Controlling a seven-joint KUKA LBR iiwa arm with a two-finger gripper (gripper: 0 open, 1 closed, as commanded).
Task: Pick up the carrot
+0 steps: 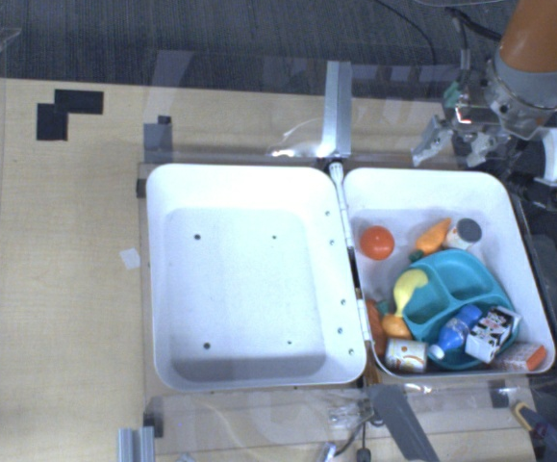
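The carrot [435, 234], orange with a green end, lies in the right bin [408, 192], against the far edge of a teal divided plate [458, 283]. My gripper [454, 144] hangs above the far rim of the right bin, at the upper right, well apart from the carrot. Its fingers [429, 145] stand spread open with nothing between them.
Crowded around the plate in the right bin are an orange ball [377, 243], a grey round piece [468, 230], a yellow toy [411, 285], a blue bottle [454, 332], a black-and-white box [491, 329] and a small can [408, 356]. The left bin [241, 275] adjoins it.
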